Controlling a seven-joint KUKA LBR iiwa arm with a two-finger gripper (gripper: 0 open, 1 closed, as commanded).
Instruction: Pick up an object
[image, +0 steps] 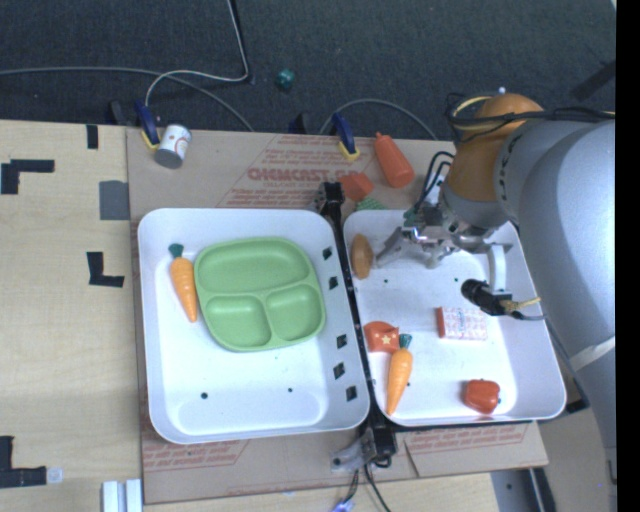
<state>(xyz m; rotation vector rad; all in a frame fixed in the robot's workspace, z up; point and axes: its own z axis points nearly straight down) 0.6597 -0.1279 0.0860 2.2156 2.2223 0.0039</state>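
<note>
My gripper (418, 246) hovers low over the far part of the right bin (520, 350), its fingers spread open with nothing between them. A brown potato-like piece (361, 257) lies just left of it against the bin's left wall. Closer to the front, the same bin holds a red block with a star (380, 337), a carrot (399, 372), a pink-and-white packet (462, 322) and a red pepper (481, 395). None of these touch the gripper.
The left bin (160, 380) holds a green divided plate (262, 292) and a small carrot (183, 285). Behind the bins on the cardboard lie an orange vegetable (393, 160), a red piece (357, 186) and a white can (173, 145). The arm's grey body covers the right side.
</note>
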